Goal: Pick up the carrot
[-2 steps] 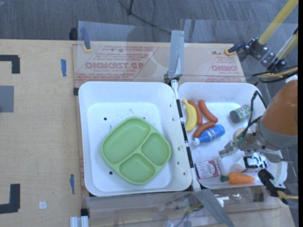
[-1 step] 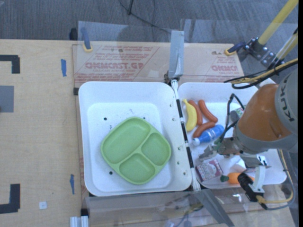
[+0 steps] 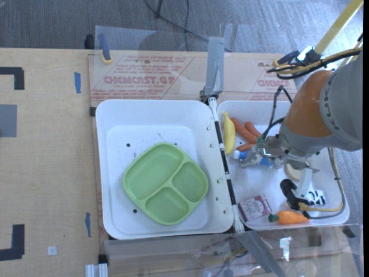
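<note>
Low in the right bin (image 3: 340, 209), tool (image 3: 252, 159) near banana (image 3: 229, 133); carrot (image 3: 292, 217) apart

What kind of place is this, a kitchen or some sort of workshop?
Most likely a robot test lab, not a kitchen. A grey and orange robot arm reaches over two white bins on a wooden bench, with toy food like a carrot inside.

The tabletop (image 3: 40, 172) looks like pale, matt wood. Both bins (image 3: 109, 172) are smooth white plastic with a dull sheen. The green plate (image 3: 165, 183) looks like smooth matt plastic. At five o'clock, the carrot (image 3: 293, 217) has a slightly glossy orange skin. The arm (image 3: 334, 108) shows smooth grey and orange casing.
</note>
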Motion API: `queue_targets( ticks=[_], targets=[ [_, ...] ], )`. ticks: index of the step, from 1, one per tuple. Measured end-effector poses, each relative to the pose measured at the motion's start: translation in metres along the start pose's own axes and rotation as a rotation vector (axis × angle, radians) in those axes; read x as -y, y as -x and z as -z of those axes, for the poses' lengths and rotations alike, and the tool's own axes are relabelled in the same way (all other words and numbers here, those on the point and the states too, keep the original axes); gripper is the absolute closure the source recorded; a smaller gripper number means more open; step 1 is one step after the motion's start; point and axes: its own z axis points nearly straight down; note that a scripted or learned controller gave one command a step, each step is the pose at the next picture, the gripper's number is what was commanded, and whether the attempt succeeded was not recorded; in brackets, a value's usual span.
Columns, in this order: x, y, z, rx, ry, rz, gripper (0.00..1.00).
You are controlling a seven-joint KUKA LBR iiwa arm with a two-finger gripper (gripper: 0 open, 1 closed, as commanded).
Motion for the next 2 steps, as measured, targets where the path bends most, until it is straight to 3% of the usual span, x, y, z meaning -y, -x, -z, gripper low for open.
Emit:
queue_targets(
  ticks=[1, 2],
  targets=[
    [0.0, 0.0, 0.0, 0.0, 0.0, 0.0, 0.0],
    [-0.067, 0.026, -0.002, 0.0, -0.004, 0.081, 0.0]
  ],
)
